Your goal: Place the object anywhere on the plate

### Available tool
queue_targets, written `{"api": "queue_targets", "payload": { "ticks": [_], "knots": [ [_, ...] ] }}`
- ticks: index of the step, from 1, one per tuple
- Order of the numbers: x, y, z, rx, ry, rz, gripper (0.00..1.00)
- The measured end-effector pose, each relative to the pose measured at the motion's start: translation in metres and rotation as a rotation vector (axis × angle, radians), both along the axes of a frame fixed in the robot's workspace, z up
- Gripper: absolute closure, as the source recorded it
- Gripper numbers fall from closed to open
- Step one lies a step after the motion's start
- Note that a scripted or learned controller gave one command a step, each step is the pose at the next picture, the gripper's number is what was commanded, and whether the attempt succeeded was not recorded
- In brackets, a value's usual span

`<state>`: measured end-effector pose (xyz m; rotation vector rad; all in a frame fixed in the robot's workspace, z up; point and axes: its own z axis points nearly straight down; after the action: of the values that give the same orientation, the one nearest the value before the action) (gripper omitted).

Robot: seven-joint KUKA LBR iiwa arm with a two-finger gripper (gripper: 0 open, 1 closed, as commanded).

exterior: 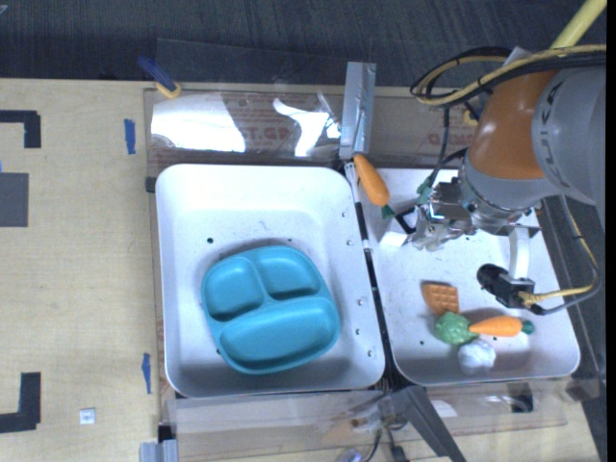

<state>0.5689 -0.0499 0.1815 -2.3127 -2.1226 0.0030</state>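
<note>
Two white bins sit side by side on the pale surface (77,258). The left bin (183,200) holds a blue plate (270,306). The plate has three parts and lies flat near the front of that bin.

All the toys are in the right bin (553,354). A long carrot (371,183) lies at the far left corner, right against the wall between the two bins. It is tilted, with its thin end pointing down toward the hand. A little orange waffle (441,297) lies near the middle of the bin. Just under it sits a green toy (450,329). A small carrot (498,327) with a green end lies next to the green toy and seems to touch it. A white toy (475,355) is just beside them, closest to the front wall.

The grey and orange arm (520,133) comes in from the right. Its hand (425,229) is over the far part of the right bin, near the long carrot but not on it. I cannot tell if the hand is open or closed. I see no toy in it.
</note>
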Motion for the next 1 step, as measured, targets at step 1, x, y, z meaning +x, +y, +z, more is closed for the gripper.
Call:
{"api": "queue_targets", "payload": {
  "ticks": [1],
  "knots": [
    [-0.072, -0.0099, 0.0, 0.001, 0.003, 0.187, 1.0]
  ]
}}
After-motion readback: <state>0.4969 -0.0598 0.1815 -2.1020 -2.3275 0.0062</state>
